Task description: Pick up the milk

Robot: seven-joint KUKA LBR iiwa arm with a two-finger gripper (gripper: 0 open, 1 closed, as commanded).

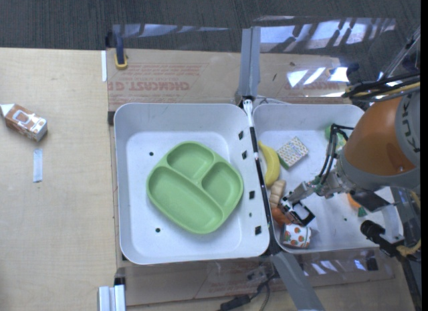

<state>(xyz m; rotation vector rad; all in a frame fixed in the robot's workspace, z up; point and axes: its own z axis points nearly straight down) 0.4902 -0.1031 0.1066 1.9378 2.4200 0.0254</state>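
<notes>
The arm is reaching into the right bin (348, 233), and its jaws (294, 211) are hanging low near the bin's left wall, beside the banana (270, 162); I cannot tell their state. The milk (295, 235) is lying near the bin's front-left corner, just below the jaws

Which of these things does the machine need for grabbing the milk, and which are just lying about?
For the job: gripper; small patterned carton just below it, probably the milk.

Lying about: green plate; banana; checkered pad; small box on the bench, far left.
</notes>
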